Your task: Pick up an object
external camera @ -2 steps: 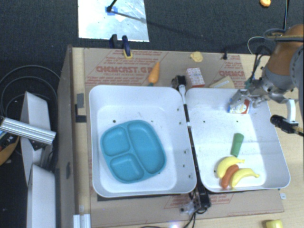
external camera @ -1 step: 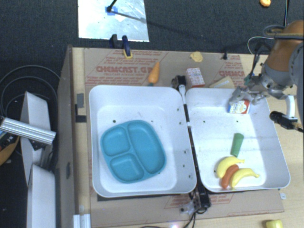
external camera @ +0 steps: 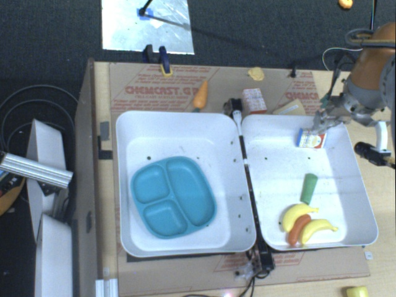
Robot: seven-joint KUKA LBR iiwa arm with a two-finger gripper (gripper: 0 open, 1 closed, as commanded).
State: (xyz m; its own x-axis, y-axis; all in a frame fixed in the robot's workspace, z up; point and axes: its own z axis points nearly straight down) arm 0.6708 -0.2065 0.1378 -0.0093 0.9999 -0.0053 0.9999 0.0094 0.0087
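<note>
Two shallow white bins sat side by side on a cardboard-covered bench [external camera: 185,82]. In the left bin [external camera: 133,132] lay a blue divided plate [external camera: 173,195], three compartments, flat on the floor toward the near side. In the right bin [external camera: 272,166], toward the far right corner, lay a small white carton with blue and red print [external camera: 310,140]. Directly above and touching that carton hung the gripper [external camera: 323,124], reaching in from the right on a grey arm with an orange band [external camera: 371,67]. Could not tell whether the jaws stood open or closed, nor whether the carton was between them; appeared to be resting on the bin floor. Nearer the front, a green cylinder [external camera: 309,188] stood apart in the middle of the right bin. At the near edge lay two yellow bananas [external camera: 322,228] with an orange-red sausage-shaped piece [external camera: 298,229] between them, all touching. Beyond the bins on the cardboard: an orange carrot-like toy [external camera: 200,95], a small pink-and-white box [external camera: 254,100], a yellow lump [external camera: 256,74], and a blue clamp [external camera: 162,57] at the far edge. On the dark floor behind lay a shiny silver sheet [external camera: 147,17].
</note>
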